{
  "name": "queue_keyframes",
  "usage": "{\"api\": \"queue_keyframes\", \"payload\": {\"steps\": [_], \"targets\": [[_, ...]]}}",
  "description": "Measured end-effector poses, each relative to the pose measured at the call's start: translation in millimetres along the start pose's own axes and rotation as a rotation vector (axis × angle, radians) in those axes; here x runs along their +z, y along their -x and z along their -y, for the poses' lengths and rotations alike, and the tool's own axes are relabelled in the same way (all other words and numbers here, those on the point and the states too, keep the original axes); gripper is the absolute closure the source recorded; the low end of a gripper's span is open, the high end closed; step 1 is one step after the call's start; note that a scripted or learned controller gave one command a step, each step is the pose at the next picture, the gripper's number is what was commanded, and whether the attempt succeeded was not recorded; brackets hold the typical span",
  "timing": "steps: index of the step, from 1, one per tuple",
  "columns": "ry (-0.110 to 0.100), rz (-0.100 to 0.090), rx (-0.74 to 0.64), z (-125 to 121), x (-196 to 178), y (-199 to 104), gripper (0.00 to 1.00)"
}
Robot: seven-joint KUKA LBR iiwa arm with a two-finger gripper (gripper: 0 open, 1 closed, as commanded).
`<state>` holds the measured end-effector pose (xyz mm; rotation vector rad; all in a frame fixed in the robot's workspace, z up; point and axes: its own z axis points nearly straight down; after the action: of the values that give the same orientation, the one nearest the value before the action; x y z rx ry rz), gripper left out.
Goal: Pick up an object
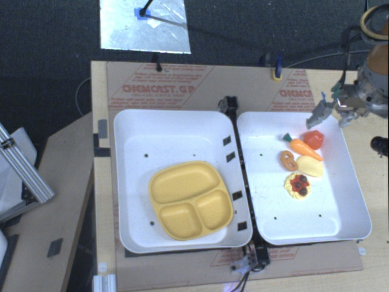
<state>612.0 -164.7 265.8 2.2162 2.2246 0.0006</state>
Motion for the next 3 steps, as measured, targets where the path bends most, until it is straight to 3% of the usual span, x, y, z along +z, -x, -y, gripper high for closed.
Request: {"api": "queue_keyframes", "payload": {"steps": [3], "targets": [[-0.001, -0.001, 0.002, 14.9, 160.5, -14.0, 0.00]]}}
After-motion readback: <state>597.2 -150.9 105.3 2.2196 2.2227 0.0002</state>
